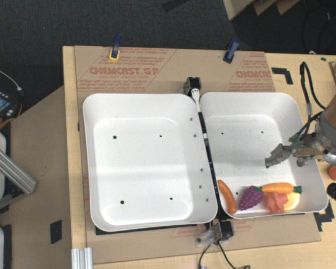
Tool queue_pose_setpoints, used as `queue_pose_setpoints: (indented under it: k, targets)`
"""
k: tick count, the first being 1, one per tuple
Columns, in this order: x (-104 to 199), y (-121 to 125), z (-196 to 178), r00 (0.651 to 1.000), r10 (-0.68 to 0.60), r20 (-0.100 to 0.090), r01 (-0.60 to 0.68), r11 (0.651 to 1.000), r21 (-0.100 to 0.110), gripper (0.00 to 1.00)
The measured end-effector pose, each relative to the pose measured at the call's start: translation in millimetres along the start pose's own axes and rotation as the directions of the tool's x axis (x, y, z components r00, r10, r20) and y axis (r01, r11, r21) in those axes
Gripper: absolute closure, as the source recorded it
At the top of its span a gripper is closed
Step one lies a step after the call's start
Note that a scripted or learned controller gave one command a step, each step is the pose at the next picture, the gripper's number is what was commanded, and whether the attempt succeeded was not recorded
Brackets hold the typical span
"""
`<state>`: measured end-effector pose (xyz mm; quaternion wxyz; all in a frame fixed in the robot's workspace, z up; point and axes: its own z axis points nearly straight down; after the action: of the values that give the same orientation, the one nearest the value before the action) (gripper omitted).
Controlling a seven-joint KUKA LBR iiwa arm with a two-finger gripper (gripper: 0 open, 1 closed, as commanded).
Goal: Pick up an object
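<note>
Now hovering grey two-finger gripper (pixel 275 157), grip state unreadable, above purple plastic grape bunch (pixel 250 197); crowded toys, could snag neighbouring orange plastic carrot (pixel 280 188).

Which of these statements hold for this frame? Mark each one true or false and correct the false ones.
1. All the toy food lies in the right bin. True.
2. The purple grapes lie in the left bin. False: they lie in the right bin, near its front edge.
3. The carrot is held by the gripper. False: the carrot lies on the bin floor, and the gripper is above the right bin with nothing seen in it.
4. The sausage lies to the left of the grapes in this view. True.
5. The arm reaches over the left bin. False: it reaches over the right bin from the right.
</note>
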<state>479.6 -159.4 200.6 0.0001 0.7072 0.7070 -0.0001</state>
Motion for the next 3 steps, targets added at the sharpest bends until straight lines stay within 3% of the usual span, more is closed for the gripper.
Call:
queue_pose_setpoints:
  k: [1, 2, 3]
  targets:
    - [54, 2, -155, 1.000, -0.008, 0.001, 0.008, 1.000, -0.020, 0.00]
    - [99, 0, -345, 1.000, -0.006, 0.001, 0.006, 1.000, -0.023, 0.00]
    - [98, 1, -346, 1.000, -0.002, 0.002, 0.002, 1.000, -0.007, 1.00]
